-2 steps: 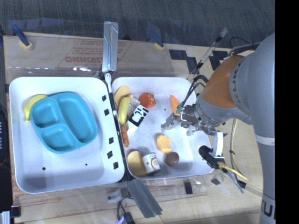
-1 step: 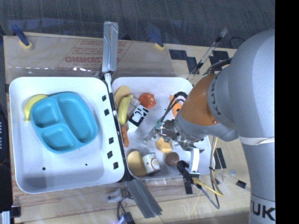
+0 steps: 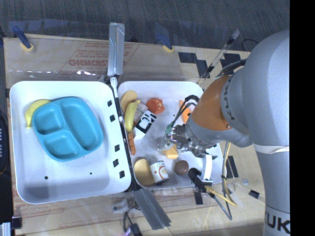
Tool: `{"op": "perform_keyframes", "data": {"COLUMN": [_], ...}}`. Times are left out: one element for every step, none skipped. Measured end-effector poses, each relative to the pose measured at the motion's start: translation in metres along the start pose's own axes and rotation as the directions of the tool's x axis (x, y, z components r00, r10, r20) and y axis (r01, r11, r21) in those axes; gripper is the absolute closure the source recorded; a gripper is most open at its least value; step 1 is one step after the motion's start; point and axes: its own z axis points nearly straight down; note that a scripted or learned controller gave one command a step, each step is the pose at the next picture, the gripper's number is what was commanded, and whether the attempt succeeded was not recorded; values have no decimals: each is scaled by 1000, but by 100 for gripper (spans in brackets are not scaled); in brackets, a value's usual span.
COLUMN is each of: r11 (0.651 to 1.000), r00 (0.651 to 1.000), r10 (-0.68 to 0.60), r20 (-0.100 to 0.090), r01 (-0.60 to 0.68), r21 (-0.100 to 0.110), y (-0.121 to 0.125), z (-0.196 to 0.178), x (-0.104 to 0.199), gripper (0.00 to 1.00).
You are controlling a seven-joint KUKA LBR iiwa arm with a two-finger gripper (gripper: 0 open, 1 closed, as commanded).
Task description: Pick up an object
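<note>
The right bin (image 3: 162, 88) holds several small items: a yellow banana (image 3: 130, 116), a red tomato-like piece (image 3: 155, 105), a black and white box (image 3: 144, 122), a yellow wedge (image 3: 172, 153), a brown ball (image 3: 181, 167), a small can (image 3: 159, 172) and a tan round piece (image 3: 141, 170). An orange item (image 3: 186, 113) peeks out beside the arm. My gripper (image 3: 169, 137) hangs low over the middle of this bin, just above the yellow wedge and right of the box. The wrist hides its tips.
The left bin (image 3: 29, 181) carries a blue divided plate (image 3: 68, 128) with a yellow banana-shaped piece (image 3: 33, 109) tucked under its left edge. A thin orange stick (image 3: 131, 142) lies along the right bin's left wall. The grey arm (image 3: 246, 102) covers that bin's right side.
</note>
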Motion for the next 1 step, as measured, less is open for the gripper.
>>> {"op": "perform_keyframes", "data": {"r11": [999], "r00": [999], "r10": [33], "r20": [-3], "r01": [-33], "r21": [-9], "y": [-18], "z": [-148], "x": [79], "gripper": [100]}}
